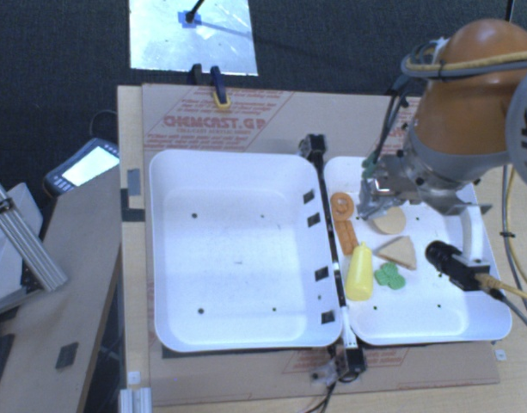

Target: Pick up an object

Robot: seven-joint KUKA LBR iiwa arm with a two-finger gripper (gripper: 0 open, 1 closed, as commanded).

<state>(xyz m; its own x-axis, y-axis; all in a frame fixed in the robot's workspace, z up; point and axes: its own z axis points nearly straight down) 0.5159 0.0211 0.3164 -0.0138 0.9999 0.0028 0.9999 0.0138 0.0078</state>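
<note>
The end effector [376, 194] hangs just above a round tan disc [389, 221] in the right bin [418, 321]; its opening cannot be told. Descending squarely over the disc, clear of the wedge [398, 252] beside it, seems wise.

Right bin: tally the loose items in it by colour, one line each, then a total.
Orange: 2, a ring and a stick
Yellow: 1, a bottle
Green: 1, a leafy piece
Tan: 2, a wedge and a round piece
Total: 6
</note>
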